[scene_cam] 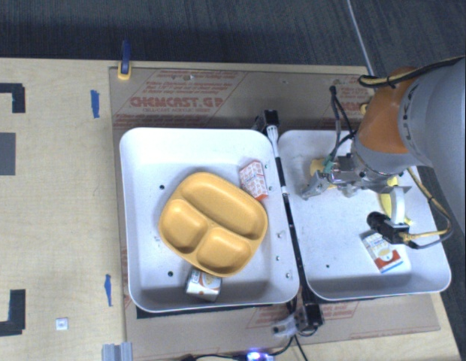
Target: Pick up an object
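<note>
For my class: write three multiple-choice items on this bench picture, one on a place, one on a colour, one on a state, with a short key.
1. Where does the divided tray lie?
A. left bin
B. right bin
C. on the bench outside both bins

2. What colour is that tray?
A. blue
B. yellow
C. green

3. How does the gripper stand?
A. over the left bin
B. low in the right bin, beside the bins' shared edge
C. outside both bins

Key: 1 A, it rests within the left bin; 2 B, it is plainly yellow; 3 B, it sits above the right bin's floor.
</note>
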You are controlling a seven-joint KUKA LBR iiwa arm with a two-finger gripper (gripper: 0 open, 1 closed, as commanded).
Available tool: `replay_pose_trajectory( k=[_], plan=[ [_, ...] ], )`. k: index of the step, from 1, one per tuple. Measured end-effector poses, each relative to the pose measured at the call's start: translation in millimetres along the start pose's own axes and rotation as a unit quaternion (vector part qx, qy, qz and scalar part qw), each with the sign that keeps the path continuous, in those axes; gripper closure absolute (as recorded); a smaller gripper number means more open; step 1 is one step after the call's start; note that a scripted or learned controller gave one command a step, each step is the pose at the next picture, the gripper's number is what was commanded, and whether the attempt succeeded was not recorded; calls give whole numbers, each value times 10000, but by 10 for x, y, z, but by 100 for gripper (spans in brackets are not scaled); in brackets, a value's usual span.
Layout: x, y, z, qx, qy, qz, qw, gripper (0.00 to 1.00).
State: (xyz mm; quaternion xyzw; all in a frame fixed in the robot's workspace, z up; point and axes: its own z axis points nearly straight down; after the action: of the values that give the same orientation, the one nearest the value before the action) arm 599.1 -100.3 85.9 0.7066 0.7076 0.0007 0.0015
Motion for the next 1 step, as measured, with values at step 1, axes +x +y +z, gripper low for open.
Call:
replay_pose_trajectory(
  k=[1],
  plan=[
    [86,138,2,-4,-4,0,10000,0]
  ],
)
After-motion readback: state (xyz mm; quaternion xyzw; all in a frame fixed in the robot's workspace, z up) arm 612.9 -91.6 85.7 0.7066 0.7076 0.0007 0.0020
